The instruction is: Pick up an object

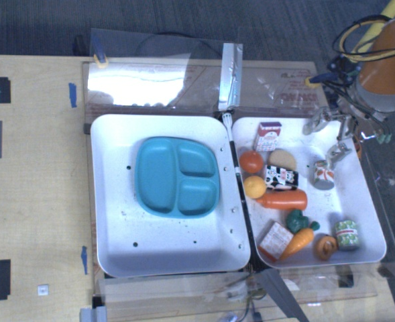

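Metal fingers of the gripper (332, 136) stand apart with nothing between them, above the right bin (373, 210) toward its 1 o'clock corner. At 6 o'clock from them, just below, lies a small red-and-white object (323, 174) on the bin floor

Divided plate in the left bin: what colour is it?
Solid turquoise blue, no pattern. The divided plate shows clearly in the camera view, lying in the left bin.
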Action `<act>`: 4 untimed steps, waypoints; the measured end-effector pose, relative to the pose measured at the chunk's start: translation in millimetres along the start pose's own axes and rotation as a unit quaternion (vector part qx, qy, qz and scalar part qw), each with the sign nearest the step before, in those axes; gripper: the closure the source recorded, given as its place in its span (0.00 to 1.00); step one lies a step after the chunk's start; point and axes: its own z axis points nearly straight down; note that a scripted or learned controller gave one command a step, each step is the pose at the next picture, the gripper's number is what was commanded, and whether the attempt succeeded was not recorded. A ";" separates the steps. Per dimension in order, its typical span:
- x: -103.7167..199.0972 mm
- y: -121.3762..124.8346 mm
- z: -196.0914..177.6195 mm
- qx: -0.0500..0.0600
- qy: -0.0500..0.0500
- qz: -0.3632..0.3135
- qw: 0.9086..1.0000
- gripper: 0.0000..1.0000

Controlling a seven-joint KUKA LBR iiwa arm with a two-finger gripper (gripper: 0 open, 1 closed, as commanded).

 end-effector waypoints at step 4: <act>123.1 68.9 -2.5 -0.004 0.008 -0.063 0.998 0.00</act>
